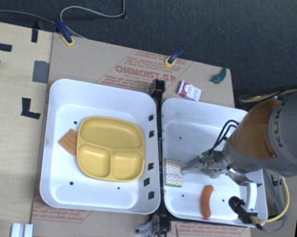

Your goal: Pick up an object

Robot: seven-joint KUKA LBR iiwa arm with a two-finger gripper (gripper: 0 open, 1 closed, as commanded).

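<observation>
Look at the right bin (pixel 204 115). Your gripper (pixel 188 165) is low inside it, with its thin grey fingers (pixel 194 163) reaching toward the wall between the two bins. The fingers look close together at the tip. You can see nothing between them, so nothing is held yet.

Just past the fingertips, touching or almost touching them, lies a small patterned packet (pixel 173 173). It sits flat on the bin floor, right against the middle wall. It is nearly square, so it has no strong long way. Its edges run in line with the bin walls.

Behind the fingertips, under the wrist and nearer the front rim, lies a little orange sausage (pixel 207 200). Its long way runs from the back of the bin to the front, with one round end pointing at the gripper and the other at the front rim. It tips just a bit sideways.

You seem to be in the reaching step, going for the packet. Next you would need to spread the fingers, put one on each side of the packet, and squeeze. That may be hard, since the packet is flat and hugs the wall. The sausage may be easier: grab it across its thin middle.

Far off on the other side of the wall, a yellow divided plate (pixel 112 148) sits in the left bin (pixel 66 97).
</observation>
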